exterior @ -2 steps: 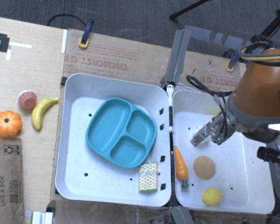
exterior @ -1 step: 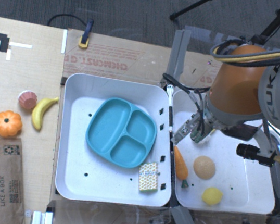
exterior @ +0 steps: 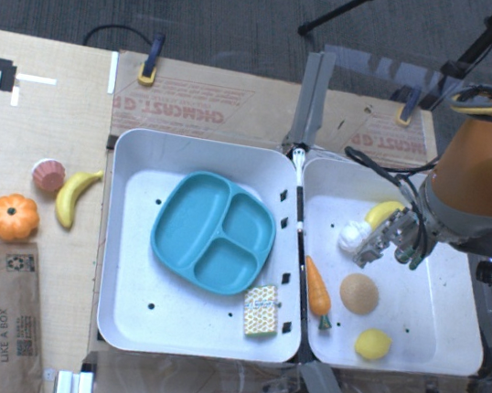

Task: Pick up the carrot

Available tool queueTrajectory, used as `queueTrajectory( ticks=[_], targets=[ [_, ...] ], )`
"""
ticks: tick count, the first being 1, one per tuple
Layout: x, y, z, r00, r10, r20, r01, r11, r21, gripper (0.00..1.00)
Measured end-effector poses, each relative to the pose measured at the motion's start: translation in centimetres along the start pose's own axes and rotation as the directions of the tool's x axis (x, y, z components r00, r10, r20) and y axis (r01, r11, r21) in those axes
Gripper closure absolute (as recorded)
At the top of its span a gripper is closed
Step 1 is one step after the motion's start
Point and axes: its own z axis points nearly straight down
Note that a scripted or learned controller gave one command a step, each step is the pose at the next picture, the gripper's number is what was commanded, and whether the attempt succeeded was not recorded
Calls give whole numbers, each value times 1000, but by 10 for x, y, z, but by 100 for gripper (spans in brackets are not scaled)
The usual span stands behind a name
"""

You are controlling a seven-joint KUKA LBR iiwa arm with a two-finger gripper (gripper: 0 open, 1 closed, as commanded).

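Against the left wall of the right bin [exterior: 442, 361]: one carrot [exterior: 315, 289], long axis running up-left to down-right, green stub end toward the near rim. Just beside it, one brown ball [exterior: 359, 293], one lemon [exterior: 372, 344], one white lump [exterior: 351, 238], one yellow piece [exterior: 382, 212]. Above those, claw [exterior: 393, 242], grip state impossible to tell, well apart from carrot; over in left bin [exterior: 120, 291], one blue plate [exterior: 214, 231], one small box [exterior: 261, 311].

We see the carrot [exterior: 315, 290] lying flat in the right bin [exterior: 443, 356], close against its left wall. It is orange and tapered, with a small dark green stub at its lower end, pointing slightly down and right.
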Motion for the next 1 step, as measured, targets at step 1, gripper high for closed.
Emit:
queueTrajectory(
  ticks=[1],
  targets=[
    [34,53,0,937,-349,1,349,937,-2,100]
  ],
)
